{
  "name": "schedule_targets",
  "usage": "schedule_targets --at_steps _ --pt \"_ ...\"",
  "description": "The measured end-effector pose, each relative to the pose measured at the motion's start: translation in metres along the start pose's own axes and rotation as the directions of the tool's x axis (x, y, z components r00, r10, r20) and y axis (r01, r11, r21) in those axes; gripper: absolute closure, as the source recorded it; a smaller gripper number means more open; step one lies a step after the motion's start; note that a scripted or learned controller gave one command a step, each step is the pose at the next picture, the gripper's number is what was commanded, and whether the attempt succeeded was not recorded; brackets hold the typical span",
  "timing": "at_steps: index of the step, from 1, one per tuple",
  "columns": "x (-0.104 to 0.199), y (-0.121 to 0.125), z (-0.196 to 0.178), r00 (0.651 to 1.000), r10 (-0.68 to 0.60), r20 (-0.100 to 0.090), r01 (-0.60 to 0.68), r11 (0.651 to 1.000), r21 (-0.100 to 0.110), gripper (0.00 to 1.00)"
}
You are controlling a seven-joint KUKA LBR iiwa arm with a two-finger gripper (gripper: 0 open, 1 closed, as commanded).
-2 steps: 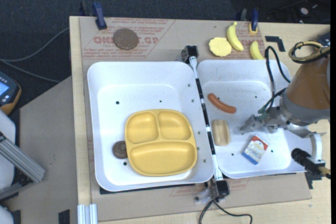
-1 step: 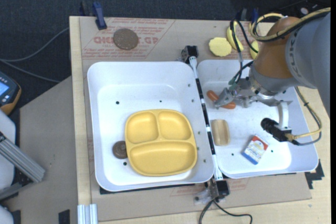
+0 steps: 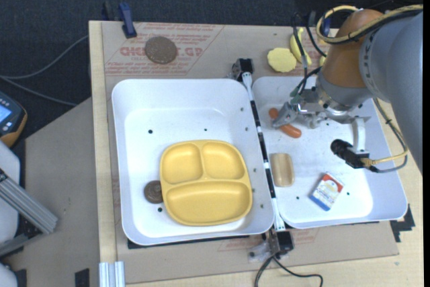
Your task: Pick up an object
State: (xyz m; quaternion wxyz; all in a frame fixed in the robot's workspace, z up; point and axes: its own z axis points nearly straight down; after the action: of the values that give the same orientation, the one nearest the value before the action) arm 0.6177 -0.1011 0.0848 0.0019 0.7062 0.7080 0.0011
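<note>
Over the right bin [image 3: 383, 201], toward ten o'clock, my gripper [image 3: 293, 112] hangs beside an orange carrot-like piece [image 3: 290, 131], jaw state I cannot tell, so I judge a misaligned close may nudge it away.

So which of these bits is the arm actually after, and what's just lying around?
Likely for the job, in the right bin by the gripper:
- orange piece
- tan block
- small packet

Lying about:
- yellow tray, brown disc in the left bin
- yellow lump, brown disc on the bench
</note>
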Motion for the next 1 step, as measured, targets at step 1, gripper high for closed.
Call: schedule_targets --at_steps 1 --pt "-0.0003 -0.0005 -0.0106 1.000 0.000 0.001 0.000 1.000 -0.001 1.00"
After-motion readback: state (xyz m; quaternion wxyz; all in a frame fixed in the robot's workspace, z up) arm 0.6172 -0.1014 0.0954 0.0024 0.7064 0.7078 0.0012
